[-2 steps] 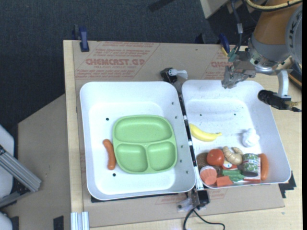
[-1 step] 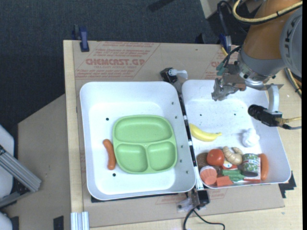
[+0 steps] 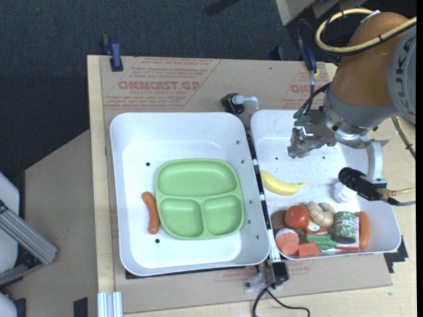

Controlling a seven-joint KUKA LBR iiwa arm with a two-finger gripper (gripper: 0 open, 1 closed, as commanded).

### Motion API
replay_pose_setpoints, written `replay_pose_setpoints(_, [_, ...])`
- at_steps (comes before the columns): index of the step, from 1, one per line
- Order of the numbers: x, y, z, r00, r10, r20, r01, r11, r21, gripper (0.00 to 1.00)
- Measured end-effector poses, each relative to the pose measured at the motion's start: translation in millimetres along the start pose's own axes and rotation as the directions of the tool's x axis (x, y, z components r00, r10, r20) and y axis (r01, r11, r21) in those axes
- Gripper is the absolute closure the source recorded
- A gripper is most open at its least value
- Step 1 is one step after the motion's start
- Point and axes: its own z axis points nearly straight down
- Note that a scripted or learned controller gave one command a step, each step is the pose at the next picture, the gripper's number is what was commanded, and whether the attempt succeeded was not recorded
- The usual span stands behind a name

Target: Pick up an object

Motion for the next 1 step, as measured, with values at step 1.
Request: replay_pose_setpoints(1, [98.6,70.4,45.0,1.0,-0.009,-0.001,0.009,1.0,-0.008,1.0])
